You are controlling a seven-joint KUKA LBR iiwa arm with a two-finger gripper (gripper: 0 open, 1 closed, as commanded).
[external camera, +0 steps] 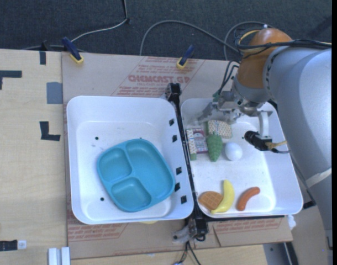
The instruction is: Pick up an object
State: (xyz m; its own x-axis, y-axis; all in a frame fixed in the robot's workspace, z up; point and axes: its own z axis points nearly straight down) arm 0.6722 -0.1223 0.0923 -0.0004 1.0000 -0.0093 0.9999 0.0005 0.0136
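The gripper (pixel 226 116) is positioned over the far edge of the right bin (pixel 284 189), directly above a cracker-patterned item (pixel 220 128). Whether it is open or closed cannot be determined. A green toy (pixel 214 147) lies just beside a white egg (pixel 233 151) near the bin's centre; a red-and-white packet (pixel 195 142) lies along its left wall. A banana (pixel 227 196), a waffle (pixel 209 199) and a sausage (pixel 247 197) occupy the near edge. The left bin (pixel 80 148) contains a blue divided tray (pixel 135 174).

camera view | overhead, slanted down | both bins (pixel 80 148) framed
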